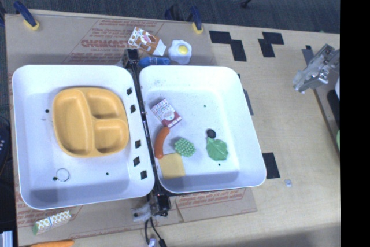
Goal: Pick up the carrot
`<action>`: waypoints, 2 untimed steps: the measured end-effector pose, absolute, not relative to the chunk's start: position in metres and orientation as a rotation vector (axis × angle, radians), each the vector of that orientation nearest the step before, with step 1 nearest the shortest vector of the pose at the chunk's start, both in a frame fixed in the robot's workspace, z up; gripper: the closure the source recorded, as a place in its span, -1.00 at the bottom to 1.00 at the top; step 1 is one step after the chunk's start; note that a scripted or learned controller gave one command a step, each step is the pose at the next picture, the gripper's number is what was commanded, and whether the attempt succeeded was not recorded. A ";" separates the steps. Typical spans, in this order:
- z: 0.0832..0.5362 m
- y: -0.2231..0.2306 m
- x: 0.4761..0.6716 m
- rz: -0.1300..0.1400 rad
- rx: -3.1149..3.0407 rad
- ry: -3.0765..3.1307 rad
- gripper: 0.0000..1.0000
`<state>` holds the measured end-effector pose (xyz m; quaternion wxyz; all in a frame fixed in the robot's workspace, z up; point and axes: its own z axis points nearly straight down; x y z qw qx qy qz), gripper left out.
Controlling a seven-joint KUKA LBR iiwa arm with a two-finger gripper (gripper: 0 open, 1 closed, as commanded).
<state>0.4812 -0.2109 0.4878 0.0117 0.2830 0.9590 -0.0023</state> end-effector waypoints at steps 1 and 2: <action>0.499 -0.211 0.482 -0.009 0.877 2.987 1.00; 0.510 -0.211 0.483 -0.010 0.871 2.982 1.00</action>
